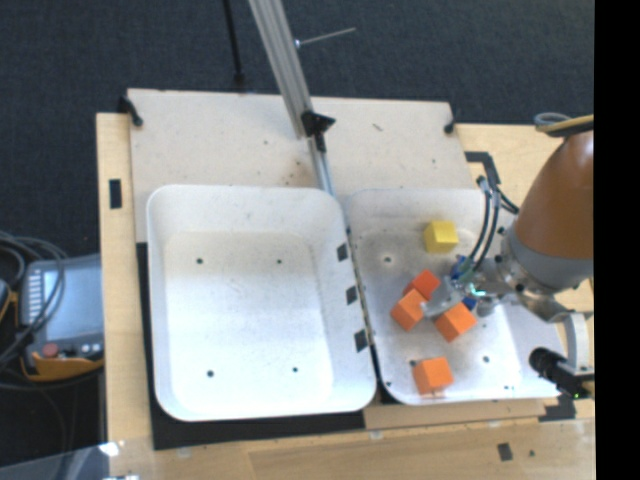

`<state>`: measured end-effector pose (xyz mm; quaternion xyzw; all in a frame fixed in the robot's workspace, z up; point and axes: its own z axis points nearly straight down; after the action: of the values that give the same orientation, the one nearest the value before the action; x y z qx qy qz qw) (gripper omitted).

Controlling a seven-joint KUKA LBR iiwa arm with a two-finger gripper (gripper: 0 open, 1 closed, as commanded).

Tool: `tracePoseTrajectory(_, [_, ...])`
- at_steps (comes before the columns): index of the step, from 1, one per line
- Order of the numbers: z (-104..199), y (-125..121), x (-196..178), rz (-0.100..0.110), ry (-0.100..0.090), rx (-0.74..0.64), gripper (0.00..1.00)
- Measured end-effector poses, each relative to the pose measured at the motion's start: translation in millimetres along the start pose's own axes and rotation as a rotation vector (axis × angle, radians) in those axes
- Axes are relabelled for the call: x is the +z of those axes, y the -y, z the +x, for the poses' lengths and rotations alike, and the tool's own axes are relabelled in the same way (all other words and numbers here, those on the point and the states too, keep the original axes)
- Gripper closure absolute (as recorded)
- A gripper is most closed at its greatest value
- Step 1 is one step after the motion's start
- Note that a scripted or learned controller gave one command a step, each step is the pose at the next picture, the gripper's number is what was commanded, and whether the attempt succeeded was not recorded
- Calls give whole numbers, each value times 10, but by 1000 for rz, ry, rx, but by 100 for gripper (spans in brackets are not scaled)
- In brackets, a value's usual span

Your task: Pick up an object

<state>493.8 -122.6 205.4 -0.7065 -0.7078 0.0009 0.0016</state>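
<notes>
Gripper (447,303): sat low in the right bin (400,213) among orange blocks (408,310); finger state unclear
Yellow block (440,235): lay apart
Writing: none readable

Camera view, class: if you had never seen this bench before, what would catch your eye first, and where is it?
First, the bright blocks in the right bin: a yellow block near its far side and four orange blocks below it, three bunched mid-bin and one orange block alone near the front. The gripper sits down among the bunch, under the arm's orange band. The left bin is a plain white expanse.
</notes>
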Motion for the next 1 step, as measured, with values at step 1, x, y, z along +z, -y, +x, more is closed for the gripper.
tracePoseTrajectory(1, [4,-11,-19,-5,0,3,0])
